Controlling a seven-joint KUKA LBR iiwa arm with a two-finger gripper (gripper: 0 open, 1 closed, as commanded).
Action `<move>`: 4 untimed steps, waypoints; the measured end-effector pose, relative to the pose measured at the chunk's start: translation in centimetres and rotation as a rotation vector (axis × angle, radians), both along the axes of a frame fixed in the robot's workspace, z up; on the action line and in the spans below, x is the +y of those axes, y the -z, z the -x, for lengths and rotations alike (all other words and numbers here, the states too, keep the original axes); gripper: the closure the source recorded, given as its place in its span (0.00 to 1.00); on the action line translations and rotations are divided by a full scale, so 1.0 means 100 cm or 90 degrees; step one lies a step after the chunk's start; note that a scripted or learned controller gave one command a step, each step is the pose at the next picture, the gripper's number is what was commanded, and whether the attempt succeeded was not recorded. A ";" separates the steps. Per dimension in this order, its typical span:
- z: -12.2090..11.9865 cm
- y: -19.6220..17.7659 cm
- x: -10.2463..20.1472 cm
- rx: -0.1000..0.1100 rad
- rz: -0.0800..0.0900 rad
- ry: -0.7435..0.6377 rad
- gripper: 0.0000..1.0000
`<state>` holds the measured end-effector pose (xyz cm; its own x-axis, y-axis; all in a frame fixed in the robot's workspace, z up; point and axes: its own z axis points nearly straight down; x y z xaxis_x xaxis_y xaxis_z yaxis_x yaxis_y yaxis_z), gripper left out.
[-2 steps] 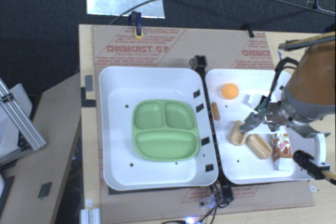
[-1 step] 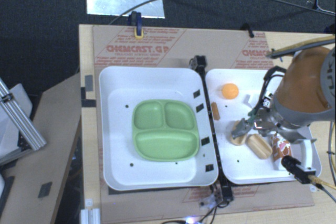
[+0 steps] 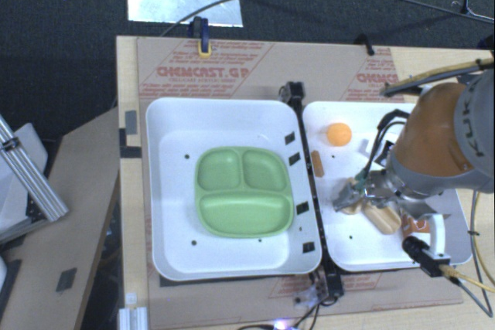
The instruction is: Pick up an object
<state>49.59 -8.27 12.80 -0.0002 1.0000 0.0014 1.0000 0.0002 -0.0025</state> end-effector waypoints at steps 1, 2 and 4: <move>-0.003 0.041 0.000 -0.007 0.001 -0.001 0.00; -0.007 0.026 -0.003 -0.017 0.007 0.001 1.00; -0.018 -0.073 -0.007 -0.006 0.002 -0.003 1.00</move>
